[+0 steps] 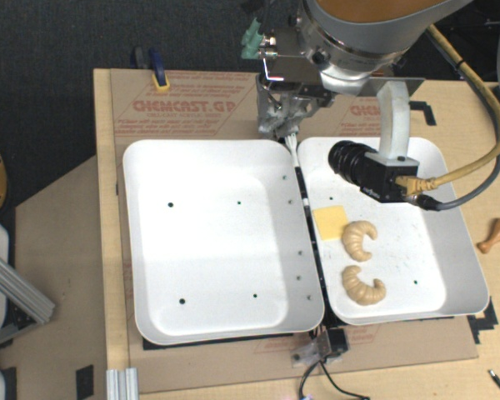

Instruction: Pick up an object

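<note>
Approach step: end effector point(285, 127) hovers at the bins' far edge, finger state unclear; next move must descend over croissants point(358, 240).

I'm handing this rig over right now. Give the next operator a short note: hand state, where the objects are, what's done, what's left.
Hand: at the far edge of the bench, over the seam between the two bins; nothing seen between its fingers, open or shut cannot be told.
Objects: all in the right bin. Yellow square piece near its left wall; one croissant just beside it, a second croissant nearer the front edge.
Left bin: bare white floor.
Done: no pick visible yet.
Left: bring the hand over one object in the right bin, grasp and lift it.
</note>
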`<state>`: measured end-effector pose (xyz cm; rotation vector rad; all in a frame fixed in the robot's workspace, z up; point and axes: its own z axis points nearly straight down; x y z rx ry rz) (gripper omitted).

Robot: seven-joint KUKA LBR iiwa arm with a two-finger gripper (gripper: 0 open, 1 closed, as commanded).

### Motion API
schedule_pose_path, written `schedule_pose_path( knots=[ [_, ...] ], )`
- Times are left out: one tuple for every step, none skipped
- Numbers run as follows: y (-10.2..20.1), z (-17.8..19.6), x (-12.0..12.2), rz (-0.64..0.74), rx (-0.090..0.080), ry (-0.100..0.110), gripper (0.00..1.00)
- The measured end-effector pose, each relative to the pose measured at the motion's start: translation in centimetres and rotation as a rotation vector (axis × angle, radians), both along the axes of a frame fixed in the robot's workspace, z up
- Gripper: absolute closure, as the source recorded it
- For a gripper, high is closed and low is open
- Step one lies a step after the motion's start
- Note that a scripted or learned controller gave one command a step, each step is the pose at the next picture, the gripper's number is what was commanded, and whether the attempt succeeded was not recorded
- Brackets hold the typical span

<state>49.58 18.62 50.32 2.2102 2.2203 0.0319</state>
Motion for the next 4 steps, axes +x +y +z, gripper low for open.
schedule_pose_path(
  knots=[
    [4.1, 3.5, -1.8, 0.002, -0.004, 0.015, 1.0],
    [3.9, 3.2, -1.7, -0.003, -0.008, 0.02, 0.0],
    [4.0, 4.3, -1.7, -0.001, -0.006, 0.016, 1.0],
    [3.9, 4.2, -1.7, -0.001, -0.007, 0.017, 0.0]
  ],
)
